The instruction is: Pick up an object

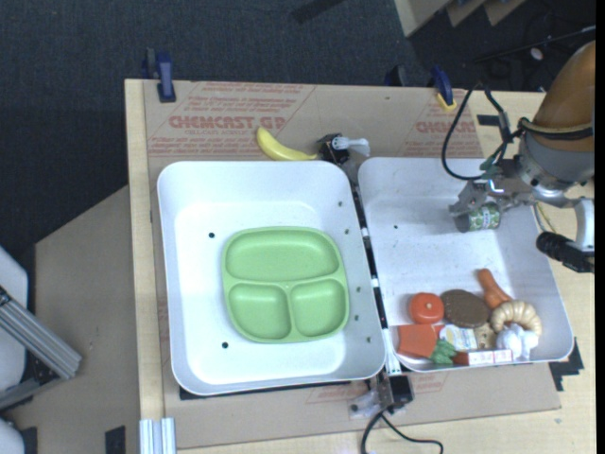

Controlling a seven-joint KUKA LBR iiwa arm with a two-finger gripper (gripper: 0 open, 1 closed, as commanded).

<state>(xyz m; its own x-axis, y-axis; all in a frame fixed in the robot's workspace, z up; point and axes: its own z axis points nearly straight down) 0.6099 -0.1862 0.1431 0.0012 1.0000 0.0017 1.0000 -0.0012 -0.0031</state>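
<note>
Here the gripper (479, 208) clasps a small can (484, 218); toy food (468, 324) lies well apart.

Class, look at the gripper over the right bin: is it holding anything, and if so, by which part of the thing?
It cannot be told. The gripper sits right at a small greenish object in the right bin, but this view does not settle a hold.

One fixed camera looks down at a slant on both white bins (180, 282).
</note>
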